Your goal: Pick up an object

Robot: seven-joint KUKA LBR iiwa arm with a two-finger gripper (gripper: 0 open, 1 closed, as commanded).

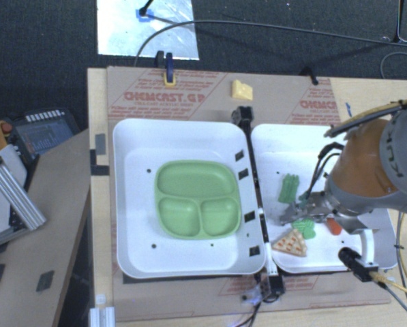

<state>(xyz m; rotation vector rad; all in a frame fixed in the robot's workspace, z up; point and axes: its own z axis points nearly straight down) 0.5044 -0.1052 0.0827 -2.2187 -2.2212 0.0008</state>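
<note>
White plastic is making up the two shallow bins sitting side by side on the bench: the left bin (131, 182) is carrying a green divided tray (196, 199), and the right bin (278, 145) is holding the small toys. Reaching in from the right, the grey arm (377, 169) with its orange band is leaning low over the right bin, and its gripper (300, 210) is pointing leftward down among the pieces. Whether the gripper is parted or closed I cannot tell; its tip is merging with the clutter beneath it.

Lying just up and to the left of the tip is a dark green bunch (289, 188), its long axis running roughly up and down the picture. A brighter green piece (304, 228) is sitting right under the tip, seemingly touching it, which makes it the likeliest target. A pizza-slice toy (290, 243) is resting just below, towards the near rim, and a small red piece (334, 227) is peeking out beside the wrist.
</note>
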